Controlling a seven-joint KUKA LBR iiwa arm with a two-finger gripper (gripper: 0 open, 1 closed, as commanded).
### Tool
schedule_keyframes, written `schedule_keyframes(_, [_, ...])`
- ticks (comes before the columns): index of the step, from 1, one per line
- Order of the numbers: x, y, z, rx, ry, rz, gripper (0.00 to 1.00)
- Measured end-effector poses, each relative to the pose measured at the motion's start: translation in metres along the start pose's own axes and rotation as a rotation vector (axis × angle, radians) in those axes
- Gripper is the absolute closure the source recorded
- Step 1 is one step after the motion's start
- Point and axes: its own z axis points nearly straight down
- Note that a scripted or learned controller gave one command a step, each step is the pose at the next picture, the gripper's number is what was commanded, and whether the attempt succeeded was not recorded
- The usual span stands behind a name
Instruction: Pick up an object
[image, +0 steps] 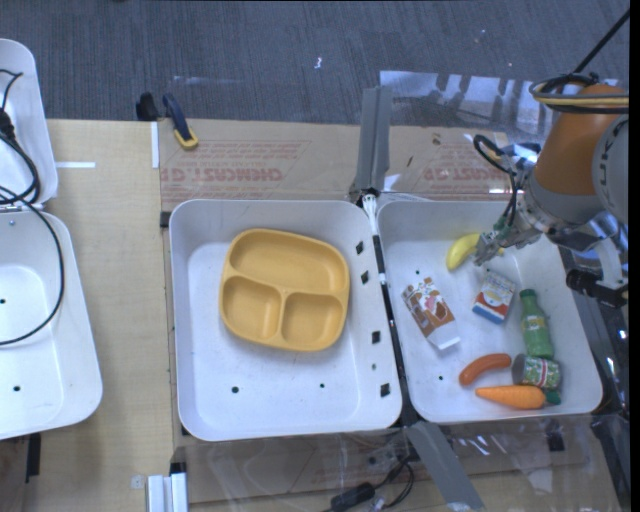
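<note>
Crowding the gripper, fingers' spacing unreadable, are a banana and small carton.

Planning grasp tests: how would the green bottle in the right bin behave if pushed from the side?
The green bottle lies on its side, so its round body would probably roll. It looks like rigid plastic, likely light. The can beside its base may block it.

A mustard-yellow divided plate sits in a white bin. The other white bin holds a yellow banana, green bottle, orange carrot, reddish-orange sausage and red-and-white cartons.
</note>
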Motion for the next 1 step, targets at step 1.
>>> schedule_keyframes(1, [0.0002, -0.0003, 0.0009, 0.001, 0.001, 0.000, 0.00])
